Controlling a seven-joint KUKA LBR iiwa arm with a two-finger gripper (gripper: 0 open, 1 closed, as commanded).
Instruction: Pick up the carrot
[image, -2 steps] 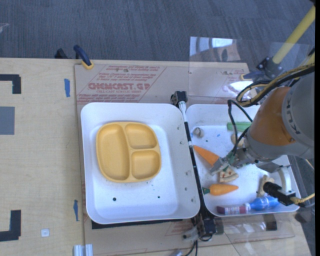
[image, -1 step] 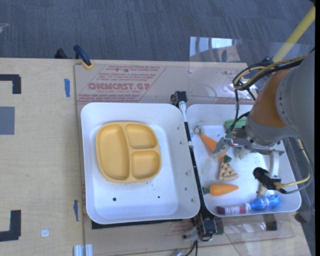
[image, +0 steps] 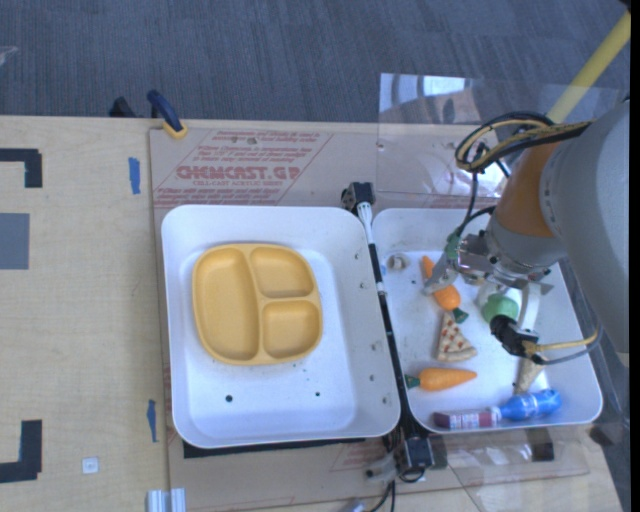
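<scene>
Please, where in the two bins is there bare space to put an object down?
Left bin: a bare white strip along the near edge, below the yellow divided plate. Right bin: a small bare patch at the far left corner, beside the divider. Crowded around the pizza slice, carrot, blue bottle and end effector.

Brown sheet (image: 250, 165) behind bins: red print "CHEMCAST GP"; smaller lines unreadable.

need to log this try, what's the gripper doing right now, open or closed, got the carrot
gripper: over the right bin, jaws state cannot be told; carrot lies on the bin floor, not held.
</scene>
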